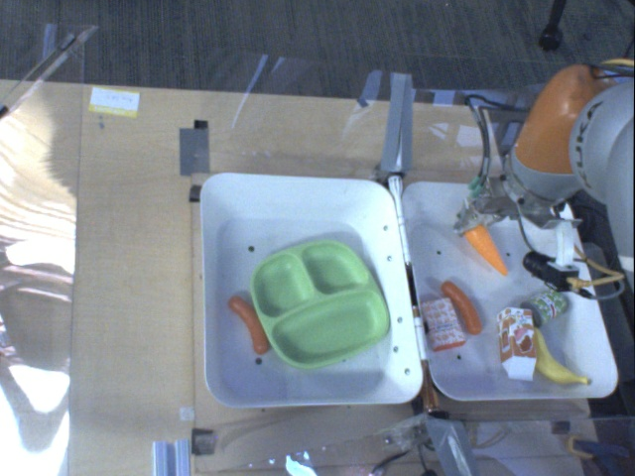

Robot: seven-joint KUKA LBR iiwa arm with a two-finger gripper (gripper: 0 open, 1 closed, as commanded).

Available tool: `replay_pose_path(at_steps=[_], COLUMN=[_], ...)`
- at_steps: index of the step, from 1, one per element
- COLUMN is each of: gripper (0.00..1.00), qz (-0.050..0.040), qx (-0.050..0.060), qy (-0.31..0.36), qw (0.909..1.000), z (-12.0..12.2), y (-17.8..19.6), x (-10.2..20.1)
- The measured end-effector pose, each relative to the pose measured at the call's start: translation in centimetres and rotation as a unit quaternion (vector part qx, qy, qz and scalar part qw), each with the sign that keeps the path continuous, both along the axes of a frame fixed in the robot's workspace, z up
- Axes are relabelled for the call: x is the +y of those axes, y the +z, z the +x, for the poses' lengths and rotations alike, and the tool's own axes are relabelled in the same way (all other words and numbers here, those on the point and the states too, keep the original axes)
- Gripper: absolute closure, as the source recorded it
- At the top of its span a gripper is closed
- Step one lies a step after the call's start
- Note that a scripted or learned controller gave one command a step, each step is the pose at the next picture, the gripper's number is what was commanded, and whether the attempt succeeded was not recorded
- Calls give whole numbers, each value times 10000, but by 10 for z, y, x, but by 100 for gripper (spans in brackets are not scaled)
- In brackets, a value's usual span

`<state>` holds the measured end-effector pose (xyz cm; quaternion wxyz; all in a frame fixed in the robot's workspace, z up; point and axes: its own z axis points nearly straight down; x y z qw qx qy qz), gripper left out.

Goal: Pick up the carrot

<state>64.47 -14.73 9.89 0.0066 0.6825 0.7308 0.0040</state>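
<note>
Camera view looks down on a wooden worktop (129,296) carrying two shallow white bins, with the grey arm and its orange band (556,117) entering over the right bin (595,365). The jaws, the gripper (483,209) at the arm's tip, sit low at the upper part of that bin, and the carrot (486,248) lies directly below them with its thick end touching or nearly touching the tips and its point slanting away toward the bin's middle; whether the jaws are released or clenched on it cannot be told at this size. Further below the jaws lie a small sausage (461,305) and, just beside it, a red and white packet (443,325). Off to the jaws' lower right stand a small carton (516,342), a banana (556,363) and a little can (548,305). Well to the jaws' left, the other bin (228,216) holds a green divided plate (319,303) with a second sausage (249,323) against its left edge.
</note>
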Motion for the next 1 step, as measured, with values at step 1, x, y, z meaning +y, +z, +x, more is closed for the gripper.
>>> replay_pose_path(at_steps=[1], gripper=[100], qz=[11], qx=[34], qy=[125], qw=[9999], z=[-11], y=[120], x=[72])
